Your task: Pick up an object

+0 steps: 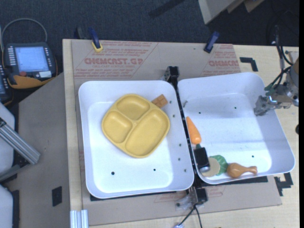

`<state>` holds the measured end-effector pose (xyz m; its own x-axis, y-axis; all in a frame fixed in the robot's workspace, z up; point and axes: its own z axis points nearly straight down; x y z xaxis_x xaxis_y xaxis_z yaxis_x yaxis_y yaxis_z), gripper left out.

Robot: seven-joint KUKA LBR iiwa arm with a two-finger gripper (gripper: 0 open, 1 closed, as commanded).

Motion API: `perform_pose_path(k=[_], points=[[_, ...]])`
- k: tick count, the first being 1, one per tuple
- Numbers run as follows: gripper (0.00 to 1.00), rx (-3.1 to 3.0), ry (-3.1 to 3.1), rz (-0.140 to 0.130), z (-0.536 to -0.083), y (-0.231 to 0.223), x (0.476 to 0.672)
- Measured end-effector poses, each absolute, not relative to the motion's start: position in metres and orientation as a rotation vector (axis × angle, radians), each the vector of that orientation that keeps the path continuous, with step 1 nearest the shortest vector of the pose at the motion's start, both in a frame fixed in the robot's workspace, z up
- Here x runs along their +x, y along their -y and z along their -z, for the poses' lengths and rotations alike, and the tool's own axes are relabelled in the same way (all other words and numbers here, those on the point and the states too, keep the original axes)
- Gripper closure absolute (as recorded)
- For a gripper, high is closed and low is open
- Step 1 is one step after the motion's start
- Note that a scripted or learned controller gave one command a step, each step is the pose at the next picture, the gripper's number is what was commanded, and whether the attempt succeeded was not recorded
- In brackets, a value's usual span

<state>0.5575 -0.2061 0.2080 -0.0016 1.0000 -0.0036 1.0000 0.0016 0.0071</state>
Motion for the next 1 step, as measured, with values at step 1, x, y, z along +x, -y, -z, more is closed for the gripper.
perform_pose_path(k=[1], points=[[1.00, 2.217, -2.220, -0.002, -0.2229, 0.2064, 0.5583]])
